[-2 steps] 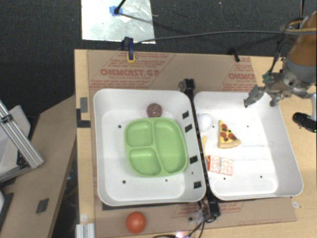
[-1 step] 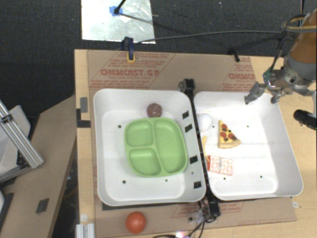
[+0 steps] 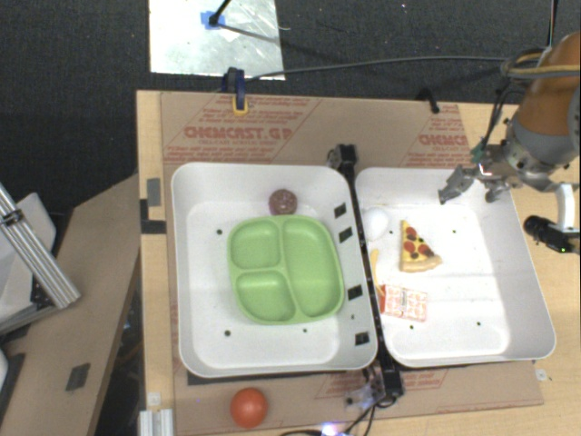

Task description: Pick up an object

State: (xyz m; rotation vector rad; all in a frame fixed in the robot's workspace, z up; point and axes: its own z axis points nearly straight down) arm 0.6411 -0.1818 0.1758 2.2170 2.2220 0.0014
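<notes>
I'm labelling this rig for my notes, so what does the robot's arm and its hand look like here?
The arm enters from the right with a broad orange band over a grey, rounded wrist section. Below that sits the hand, a small grey metal unit with two thin dark fingers. Thin dark cables run up from the wrist, and a black fitting sticks out beside it.

A toy pizza slice (image 3: 418, 248) lies flat in the right bin (image 3: 472, 334), toward its left middle, tip pointing far, crust near, red rounds on yellow. Just near-left of it lies a small flat packet (image 3: 403, 303), white with red print. A white ball (image 3: 375, 222) rests against the bin's left wall, left of the slice's tip.

In the left bin (image 3: 204, 334), a green three-part tray (image 3: 286, 269) sits in the middle, with a brown doughnut (image 3: 283, 202) beyond its far edge.
</notes>
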